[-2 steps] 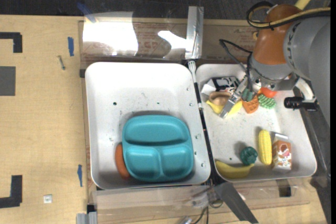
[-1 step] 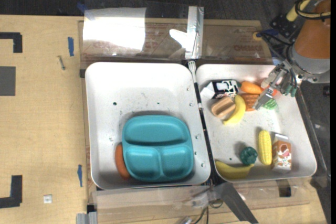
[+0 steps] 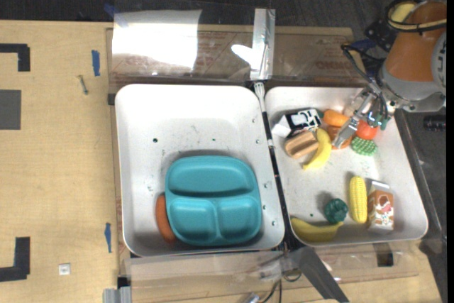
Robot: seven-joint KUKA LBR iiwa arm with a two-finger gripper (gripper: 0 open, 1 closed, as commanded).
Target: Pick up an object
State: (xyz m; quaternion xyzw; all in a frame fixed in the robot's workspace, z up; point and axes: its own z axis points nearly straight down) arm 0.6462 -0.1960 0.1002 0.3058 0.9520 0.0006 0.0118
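My gripper (image 3: 360,123) hangs low over the far part of the right bin (image 3: 415,184), under the arm's orange band. Right beneath it lie a red-orange toy (image 3: 367,130) and a green knobbly piece (image 3: 364,146), with an orange piece (image 3: 333,118) just to its left. Whether it touches any of them I cannot tell. Further left lie a black-and-white box (image 3: 302,118), a hot dog bun (image 3: 301,144) and a yellow banana (image 3: 321,150). Near the front lie a corn cob (image 3: 358,199), a juice carton (image 3: 381,210), a green broccoli (image 3: 335,209) and a second banana (image 3: 316,229).
The left bin (image 3: 142,124) holds a teal divided tray (image 3: 213,201) with an orange object (image 3: 162,218) tucked under its left edge. A ridge (image 3: 271,152) separates the two bins. A clear plastic panel (image 3: 184,42) stands behind them.
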